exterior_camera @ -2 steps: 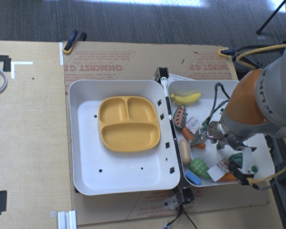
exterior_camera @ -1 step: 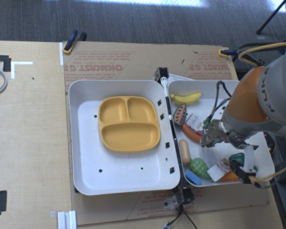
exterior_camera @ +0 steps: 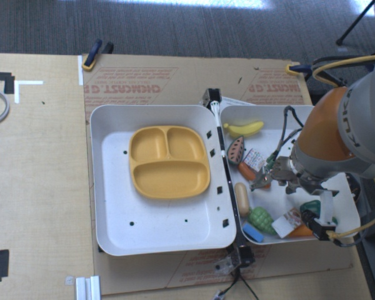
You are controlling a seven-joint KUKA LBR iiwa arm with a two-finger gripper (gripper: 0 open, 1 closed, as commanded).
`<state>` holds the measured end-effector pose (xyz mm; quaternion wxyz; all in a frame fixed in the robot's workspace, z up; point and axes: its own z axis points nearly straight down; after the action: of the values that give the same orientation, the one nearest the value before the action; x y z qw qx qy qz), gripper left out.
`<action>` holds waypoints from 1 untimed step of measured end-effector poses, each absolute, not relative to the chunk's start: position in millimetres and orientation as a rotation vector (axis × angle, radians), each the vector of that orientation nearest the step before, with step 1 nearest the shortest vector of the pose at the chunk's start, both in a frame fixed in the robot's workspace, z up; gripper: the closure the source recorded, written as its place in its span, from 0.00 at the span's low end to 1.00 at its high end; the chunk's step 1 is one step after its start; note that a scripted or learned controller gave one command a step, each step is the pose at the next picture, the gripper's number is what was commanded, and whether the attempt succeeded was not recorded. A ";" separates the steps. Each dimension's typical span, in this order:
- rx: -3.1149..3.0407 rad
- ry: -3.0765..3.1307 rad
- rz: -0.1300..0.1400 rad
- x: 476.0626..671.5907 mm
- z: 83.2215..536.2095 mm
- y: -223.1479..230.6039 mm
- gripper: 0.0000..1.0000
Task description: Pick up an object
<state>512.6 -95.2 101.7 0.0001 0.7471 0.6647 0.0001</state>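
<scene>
A grey robot arm with an orange band reaches from the right over the right-hand white bin (exterior_camera: 232,114), its claw (exterior_camera: 267,179) low among small toy foods, and whether it is open or closed cannot be told. Just beside it lie an orange carrot-like piece (exterior_camera: 246,171), a watermelon slice (exterior_camera: 235,149), a banana (exterior_camera: 244,128), a tan sausage shape (exterior_camera: 241,199) and a green knobbly toy (exterior_camera: 260,219). These look light, hard and smooth, so a grip across the carrot-like piece's narrow middle seems safest against slipping; the left bin (exterior_camera: 106,186) holds a yellow divided plate (exterior_camera: 169,161).
</scene>
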 end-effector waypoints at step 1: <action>2.255 2.188 -0.001 567.0 92.0 -97.5 0.00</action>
<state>567.0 -97.5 92.0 0.0000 0.7177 0.6964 -0.0005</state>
